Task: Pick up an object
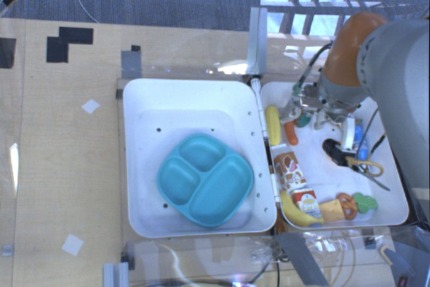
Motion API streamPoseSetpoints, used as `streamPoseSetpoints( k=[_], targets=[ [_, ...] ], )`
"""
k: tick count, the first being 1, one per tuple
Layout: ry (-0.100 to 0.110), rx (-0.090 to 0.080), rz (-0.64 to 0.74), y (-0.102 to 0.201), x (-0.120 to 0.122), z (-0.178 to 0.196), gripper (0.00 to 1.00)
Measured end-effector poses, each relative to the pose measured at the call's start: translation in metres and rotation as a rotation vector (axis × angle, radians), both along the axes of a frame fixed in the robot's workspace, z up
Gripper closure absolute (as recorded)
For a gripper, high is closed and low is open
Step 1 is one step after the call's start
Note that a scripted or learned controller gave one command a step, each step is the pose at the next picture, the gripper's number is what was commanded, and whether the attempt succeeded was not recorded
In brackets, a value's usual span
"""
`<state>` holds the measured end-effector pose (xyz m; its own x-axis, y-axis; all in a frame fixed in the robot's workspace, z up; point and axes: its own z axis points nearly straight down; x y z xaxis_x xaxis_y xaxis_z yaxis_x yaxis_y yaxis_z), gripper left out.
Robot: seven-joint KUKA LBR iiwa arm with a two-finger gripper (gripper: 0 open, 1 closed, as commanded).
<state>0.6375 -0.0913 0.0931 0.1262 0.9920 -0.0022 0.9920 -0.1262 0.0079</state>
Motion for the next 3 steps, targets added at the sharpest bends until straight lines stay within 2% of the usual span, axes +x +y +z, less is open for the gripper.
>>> streamPoseSetpoints(
  k=[1,2,3],
  targets=[
    [0.0,0.001,0.196,-0.035,0.023,-0.007,0.0],
    [-0.005,-0.001,0.202,-0.034,0.026,0.006,1.0],
    [-0.004,-0.001,0.282,0.007,0.004,-0.005,1.0]
  ],
)
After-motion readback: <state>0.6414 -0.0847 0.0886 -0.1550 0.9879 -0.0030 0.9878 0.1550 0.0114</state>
